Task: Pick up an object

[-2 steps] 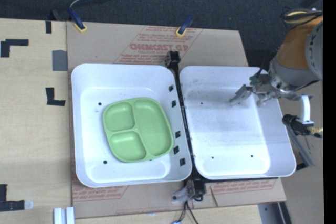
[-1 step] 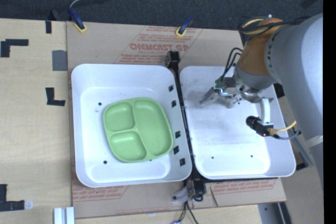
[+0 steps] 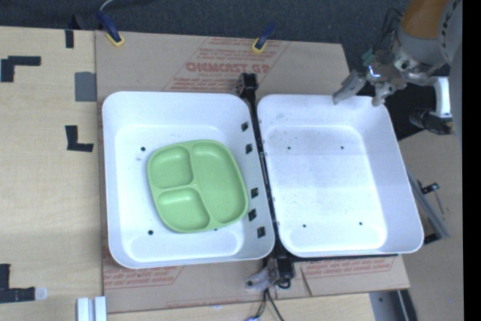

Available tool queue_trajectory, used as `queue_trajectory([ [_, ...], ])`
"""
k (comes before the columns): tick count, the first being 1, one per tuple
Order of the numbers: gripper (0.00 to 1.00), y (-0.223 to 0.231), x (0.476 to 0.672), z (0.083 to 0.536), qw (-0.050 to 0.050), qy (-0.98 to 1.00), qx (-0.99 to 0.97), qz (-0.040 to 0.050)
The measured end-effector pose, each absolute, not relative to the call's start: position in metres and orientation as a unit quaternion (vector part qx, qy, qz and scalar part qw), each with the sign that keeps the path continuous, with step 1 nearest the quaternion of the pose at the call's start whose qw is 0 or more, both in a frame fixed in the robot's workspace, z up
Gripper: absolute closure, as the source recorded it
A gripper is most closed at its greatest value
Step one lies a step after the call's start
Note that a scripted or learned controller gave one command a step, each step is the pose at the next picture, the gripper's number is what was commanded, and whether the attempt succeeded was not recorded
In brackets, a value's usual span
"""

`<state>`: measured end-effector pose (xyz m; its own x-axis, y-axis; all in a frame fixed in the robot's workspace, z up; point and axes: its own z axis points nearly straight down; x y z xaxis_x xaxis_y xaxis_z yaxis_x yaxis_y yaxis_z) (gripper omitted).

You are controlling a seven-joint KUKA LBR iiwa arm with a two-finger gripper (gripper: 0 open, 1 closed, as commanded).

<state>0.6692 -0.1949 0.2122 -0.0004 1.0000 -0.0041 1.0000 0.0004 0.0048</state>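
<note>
The plate (image 3: 198, 186) is taken as the landmark: a green plate with 3 compartments, lying flat in the left bin (image 3: 120, 162), slightly toward that bin's near half. It is the 1 loose object that can be seen, so it is judged to be the thing to be picked up. Nearer than the plate, only a strip of bare white bin floor and the near rim are seen, then the cardboard sheet (image 3: 225, 60) on which both bins rest.

To the right of the plate, across the black hinge clips at the shared edge, the right bin (image 3: 331, 184) is found, with faint dark specks on its floor. Beyond the plate, the cardboard carries red lettering and 2 clamps at its far edge.

Far to the right of the plate and beyond it, the gripper (image 3: 364, 86) is held over the far rim of the right bin. Its 2 fingers are seen spread apart, with nothing between them. It is well apart from the plate, a whole bin away.

The task is judged to be at its very start. No approach to the plate is made, no contact is made, and nothing is lifted. What is left is nearly everything: the gripper is to be brought over the left bin, lowered onto the plate, closed on a rim, and raised.
</note>
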Motion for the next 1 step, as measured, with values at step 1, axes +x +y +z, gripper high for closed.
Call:
queue_trajectory([
  [1, 0.0, -0.1837, 0.6144, 0.0889, 0.0, 0.708, 0.707, -0.0002],
])
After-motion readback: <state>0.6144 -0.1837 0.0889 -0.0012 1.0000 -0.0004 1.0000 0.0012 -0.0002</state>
